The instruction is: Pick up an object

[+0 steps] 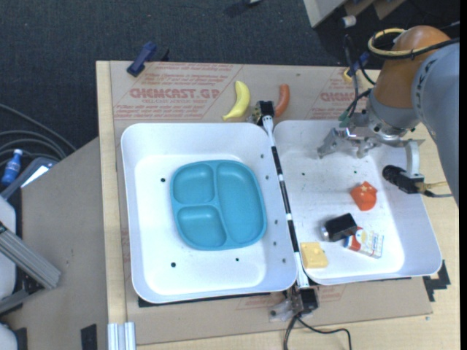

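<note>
The orange-red toy lies mid-right in the right bin, apart from the black block below; the claw, released and holding nothing, hovers upper right; best to centre over the toy, descend straight, then close.

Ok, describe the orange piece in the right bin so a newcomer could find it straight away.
Start at the right bin, the one the arm reaches into. Near its right wall, about halfway down, sits the small orange-red object, alone on bare white floor. Its neighbours lie below it: a black block, a striped packet and a yellow wedge; it is the only rounded, orange-red one.
</note>
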`<state>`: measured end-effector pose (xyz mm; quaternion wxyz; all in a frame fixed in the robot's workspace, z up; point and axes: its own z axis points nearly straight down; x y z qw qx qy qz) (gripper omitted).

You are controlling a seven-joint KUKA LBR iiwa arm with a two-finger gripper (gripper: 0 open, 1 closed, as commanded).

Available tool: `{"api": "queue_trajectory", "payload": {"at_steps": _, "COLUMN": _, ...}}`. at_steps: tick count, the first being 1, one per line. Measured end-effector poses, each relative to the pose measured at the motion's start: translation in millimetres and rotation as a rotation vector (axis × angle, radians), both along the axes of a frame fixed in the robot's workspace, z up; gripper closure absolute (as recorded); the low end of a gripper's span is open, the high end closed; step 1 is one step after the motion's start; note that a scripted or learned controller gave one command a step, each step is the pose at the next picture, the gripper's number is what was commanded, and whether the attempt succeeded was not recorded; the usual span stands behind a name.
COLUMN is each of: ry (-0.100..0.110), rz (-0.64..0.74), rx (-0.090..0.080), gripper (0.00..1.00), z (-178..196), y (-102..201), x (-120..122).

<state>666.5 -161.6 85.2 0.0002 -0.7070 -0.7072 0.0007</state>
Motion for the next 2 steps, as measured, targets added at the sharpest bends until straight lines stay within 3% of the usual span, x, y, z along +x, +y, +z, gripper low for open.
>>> {"api": "queue_trajectory", "payload": {"at_steps": 2, "ry": -0.002, "rz": -0.001, "rx": -0.001, "gripper": 0.00, "z": -0.1, "y": -9.6, "x": 0.1}}
